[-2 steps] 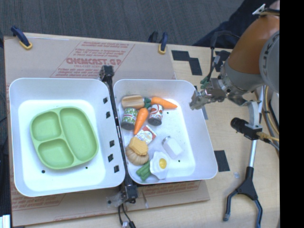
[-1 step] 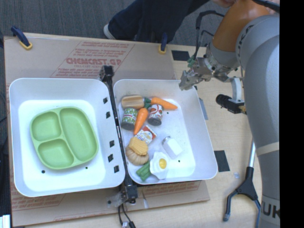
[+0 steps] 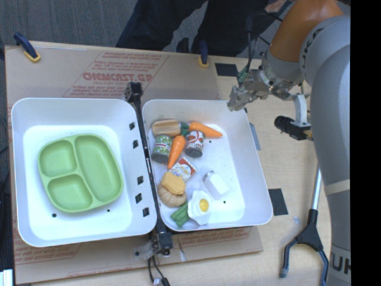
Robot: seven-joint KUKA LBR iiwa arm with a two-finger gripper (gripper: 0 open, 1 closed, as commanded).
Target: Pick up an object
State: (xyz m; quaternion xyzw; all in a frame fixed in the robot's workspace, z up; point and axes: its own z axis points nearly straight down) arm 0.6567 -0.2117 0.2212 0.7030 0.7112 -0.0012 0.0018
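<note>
The right bin [image 3: 253,159] holds a pile of toy food: a hot dog bun [image 3: 166,127], two carrots [image 3: 206,130] [image 3: 175,151], two small cans [image 3: 161,148] [image 3: 194,143], a snack packet [image 3: 183,170], a corn cob [image 3: 172,185], a fried egg [image 3: 202,206], a white block [image 3: 215,183] and a green piece [image 3: 179,215]. My gripper [image 3: 237,99] hangs over the bin's far right corner, above and to the right of the carrots. Nothing shows between its fingers.
The left bin [image 3: 24,159] holds a green divided plate [image 3: 80,171]. A black clip bar [image 3: 140,154] joins the bins. Cardboard lies under both. A black tool [image 3: 306,243] rests on the bench at the lower right, and blue clamps [image 3: 27,46] sit at the cardboard's far edge.
</note>
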